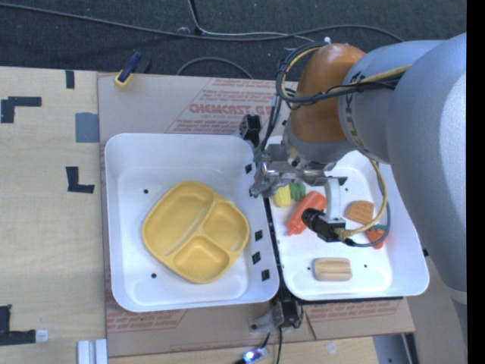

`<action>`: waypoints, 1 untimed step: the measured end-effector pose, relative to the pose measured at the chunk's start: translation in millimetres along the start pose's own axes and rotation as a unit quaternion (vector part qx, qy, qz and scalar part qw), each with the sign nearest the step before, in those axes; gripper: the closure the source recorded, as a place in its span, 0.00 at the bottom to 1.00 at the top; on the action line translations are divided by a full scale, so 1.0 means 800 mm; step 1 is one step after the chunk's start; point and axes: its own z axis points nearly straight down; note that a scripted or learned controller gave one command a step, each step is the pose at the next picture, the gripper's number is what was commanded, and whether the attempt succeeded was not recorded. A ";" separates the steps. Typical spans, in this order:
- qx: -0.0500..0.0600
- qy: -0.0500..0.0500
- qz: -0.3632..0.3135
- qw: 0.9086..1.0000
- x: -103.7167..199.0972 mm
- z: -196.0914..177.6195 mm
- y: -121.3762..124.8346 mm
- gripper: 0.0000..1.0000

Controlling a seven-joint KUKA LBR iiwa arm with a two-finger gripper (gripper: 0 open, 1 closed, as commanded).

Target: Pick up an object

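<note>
The two-finger gripper (292,182) hangs low over the right white bin (402,279), near that bin's left wall and toward its far edge; whether it is open or closed I cannot tell. The small yellow plastic corn-like toy (283,196) lies just below it, toward the near edge, touching the orange plastic carrot (303,207), whose long axis slants toward the near-left corner.

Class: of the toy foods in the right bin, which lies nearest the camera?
The tan bread-like block, alone at the bin's front; the other foods cluster further back by the gripper.
</note>
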 end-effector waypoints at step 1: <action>0.000 0.000 0.000 1.000 0.051 -0.002 -0.021 1.00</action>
